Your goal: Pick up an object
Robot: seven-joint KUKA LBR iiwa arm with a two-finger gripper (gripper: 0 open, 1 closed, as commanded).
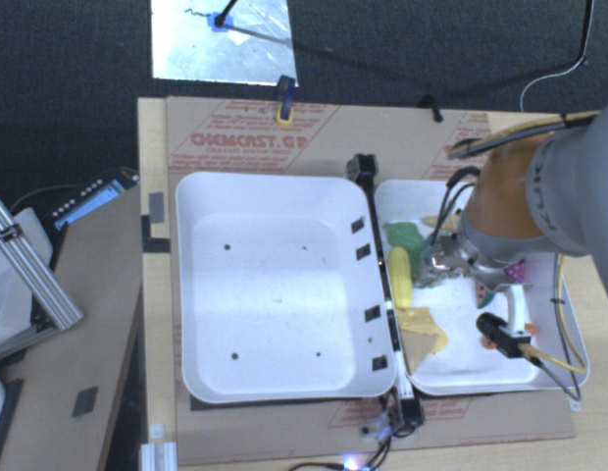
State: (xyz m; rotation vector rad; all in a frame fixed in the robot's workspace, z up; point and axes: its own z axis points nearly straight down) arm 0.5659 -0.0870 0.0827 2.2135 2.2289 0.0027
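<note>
camera view shows my arm (539, 189) reaching low into the right bin (422, 196), with my claw (443, 263) down among the things there. i cannot tell how my claw is set, since my wrist hides it. a yellow thing (399, 277) lies just left of it, a green thing (404, 235) a bit farther back, a tan piece (424, 330) nearer. the left bin (275, 292) waits. i think i am still going for a grab. next i need to close on one thing and lift.

Two shallow white plastic bins sit side by side on the surface (314, 126). In the right bin (481, 373): long yellow banana-shaped object (399, 276) along the left wall, green crumpled item (405, 235) behind it, tan flat piece (425, 328) in front. Arm (539, 189) over this bin.
</note>
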